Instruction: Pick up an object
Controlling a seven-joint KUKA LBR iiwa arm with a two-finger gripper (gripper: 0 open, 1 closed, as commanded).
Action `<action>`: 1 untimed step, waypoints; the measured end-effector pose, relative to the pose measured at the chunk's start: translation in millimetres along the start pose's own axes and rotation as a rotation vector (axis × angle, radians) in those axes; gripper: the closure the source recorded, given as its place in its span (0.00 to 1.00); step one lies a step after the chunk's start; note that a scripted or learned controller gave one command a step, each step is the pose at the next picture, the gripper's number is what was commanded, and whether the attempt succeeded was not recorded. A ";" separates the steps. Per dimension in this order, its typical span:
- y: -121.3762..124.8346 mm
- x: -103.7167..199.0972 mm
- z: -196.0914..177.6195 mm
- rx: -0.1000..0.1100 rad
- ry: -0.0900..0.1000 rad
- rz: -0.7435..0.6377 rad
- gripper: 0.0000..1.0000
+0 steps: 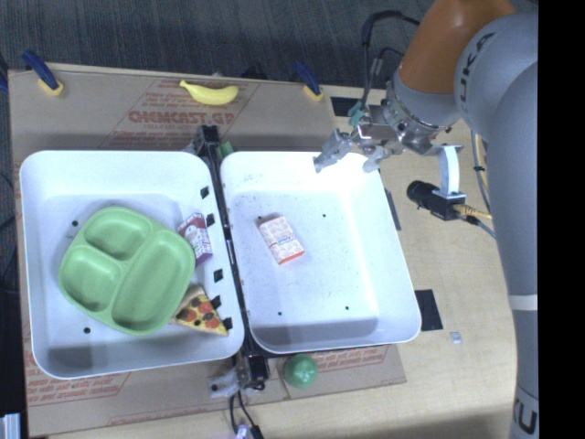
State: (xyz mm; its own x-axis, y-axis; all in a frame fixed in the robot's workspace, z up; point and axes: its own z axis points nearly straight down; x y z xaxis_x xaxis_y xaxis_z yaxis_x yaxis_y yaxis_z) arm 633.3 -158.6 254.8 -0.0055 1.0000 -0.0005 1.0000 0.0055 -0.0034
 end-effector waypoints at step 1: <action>21.4 23.3 157.7 0.005 0.001 -0.001 0.00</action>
State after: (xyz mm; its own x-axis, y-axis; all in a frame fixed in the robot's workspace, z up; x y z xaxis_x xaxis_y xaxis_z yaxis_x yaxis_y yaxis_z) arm 654.0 -135.2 97.1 -0.0066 1.0000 0.0007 0.9999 0.0066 -0.0086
